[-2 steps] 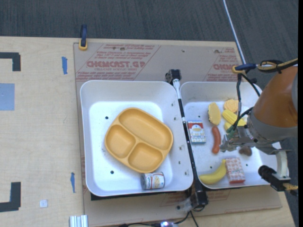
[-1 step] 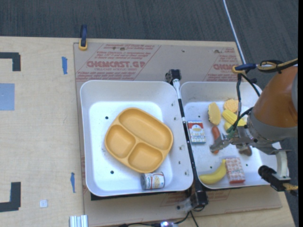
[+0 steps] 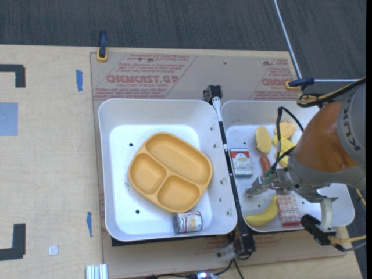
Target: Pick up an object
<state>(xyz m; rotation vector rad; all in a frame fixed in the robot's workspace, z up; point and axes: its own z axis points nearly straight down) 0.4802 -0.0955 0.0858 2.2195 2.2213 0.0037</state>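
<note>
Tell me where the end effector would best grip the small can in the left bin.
Probably across the can's round body, coming straight down. It lies on its side near the left bin's front wall, just below the yellow divided plate, so fingers should close across its width; the wall leaves little room in front.

Yellow divided plate (image 3: 170,171) in left bin (image 3: 110,156); arm (image 3: 328,150) over cluttered right bin (image 3: 244,112).

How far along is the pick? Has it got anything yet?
Done: the arm has reached into the right bin, the gripper low among the items. In hand: nothing visibly held; it sits above the banana, beside the small box. Left: grasp and lift. The yellow tray and can lie in the left bin.
</note>
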